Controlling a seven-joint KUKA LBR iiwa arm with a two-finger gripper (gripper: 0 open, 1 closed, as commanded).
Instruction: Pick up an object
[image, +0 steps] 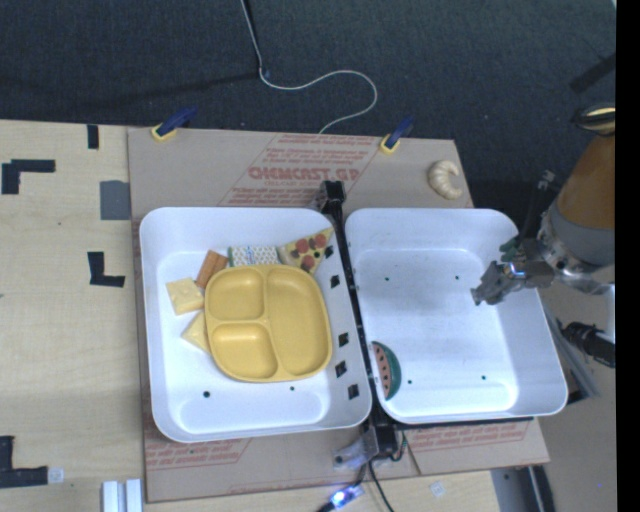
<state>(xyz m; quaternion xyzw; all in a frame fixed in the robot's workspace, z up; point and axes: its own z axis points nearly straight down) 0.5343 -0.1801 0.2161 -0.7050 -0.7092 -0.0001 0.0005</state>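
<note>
The tool hangs over the right bin, near that bin's right wall and about halfway along it. It points toward the middle of the bin, and the grey arm with its orange band comes in behind it from the right. The tool is small and dark against the white floor, so I cannot tell how it is set. Nothing shows between its tips, and the bin floor right below it is bare white.

Farther left in the same bin, a watermelon slice lies against the left wall near the front corner, well apart from the tool.

The left bin touches the right one along the middle divide. A yellow divided plate lies flat in the middle of it. Just left of the plate lie a pale cracker and a brown cracker, both partly tucked under the plate's rim. Behind the plate, along the back wall, a pizza slice lies beside a small speckled piece that is too small to name.

Both bins rest on a cardboard sheet on the desk. A pale curled thing sits on the cardboard behind the right bin, outside it. A thin white cable loops across the dark floor beyond.
</note>
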